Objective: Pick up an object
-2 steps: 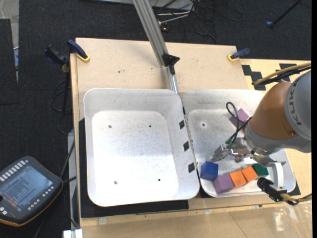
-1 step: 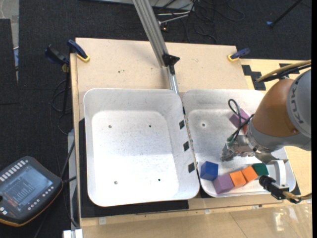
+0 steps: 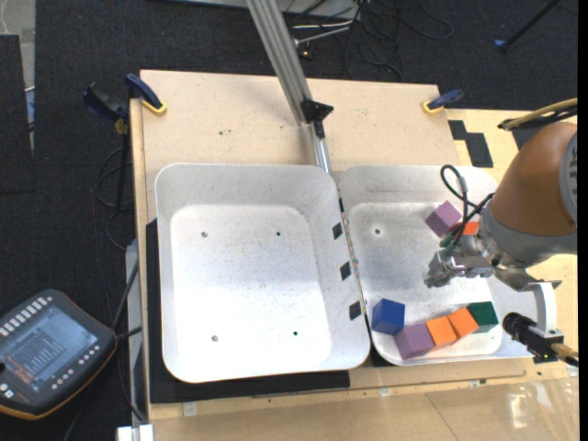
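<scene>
The worktop [image 3: 276, 118] is a pale, matte board with a few dark specks, clamped at its far corners by blue-and-yellow clamps [image 3: 145, 95]. On it sit two shallow white bins with rounded corners and smooth, faintly speckled plastic floors: the left bin [image 3: 243, 269] and the right bin [image 3: 386, 237], touching along their inner rims. A ribbed grey metal rail [image 3: 280, 49] slants across the far side of the worktop toward the seam between the bins. The arm [image 3: 537, 196], rounded and glossy with an orange band over grey, reaches in over the right bin. Its tool [image 3: 450, 269] is metallic and hangs over the bin's floor, just beside a tilted purple cube [image 3: 445, 217]; I cannot tell whether its fingers are apart or together, and nothing is seen between them. Along the near wall of the right bin lie small matte blocks in a row: a blue cube [image 3: 388, 315], a second purple block [image 3: 413, 340], an orange block [image 3: 443, 330] and a green block [image 3: 480, 317], the last three touching each other.
</scene>
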`<state>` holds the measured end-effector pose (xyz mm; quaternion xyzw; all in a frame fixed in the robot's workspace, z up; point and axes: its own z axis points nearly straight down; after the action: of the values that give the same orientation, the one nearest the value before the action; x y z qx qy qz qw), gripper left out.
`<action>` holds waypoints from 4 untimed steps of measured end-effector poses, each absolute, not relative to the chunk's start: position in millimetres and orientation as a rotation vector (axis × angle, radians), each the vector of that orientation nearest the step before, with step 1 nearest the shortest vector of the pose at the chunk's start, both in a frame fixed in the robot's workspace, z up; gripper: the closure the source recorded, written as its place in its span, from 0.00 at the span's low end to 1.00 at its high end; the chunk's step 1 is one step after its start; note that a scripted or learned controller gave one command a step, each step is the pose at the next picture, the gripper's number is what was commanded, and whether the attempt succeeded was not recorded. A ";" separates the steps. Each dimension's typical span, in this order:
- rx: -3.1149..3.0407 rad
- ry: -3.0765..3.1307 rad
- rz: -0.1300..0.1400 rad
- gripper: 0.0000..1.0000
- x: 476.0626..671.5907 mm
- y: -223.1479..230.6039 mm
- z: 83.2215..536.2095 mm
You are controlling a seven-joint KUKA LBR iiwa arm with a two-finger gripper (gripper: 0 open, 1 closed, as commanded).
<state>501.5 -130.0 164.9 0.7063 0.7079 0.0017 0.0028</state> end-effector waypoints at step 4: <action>2.213 2.229 0.003 1.00 543.9 -39.3 223.3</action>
<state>543.9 -39.3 223.3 0.7045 0.7097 0.0009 0.0002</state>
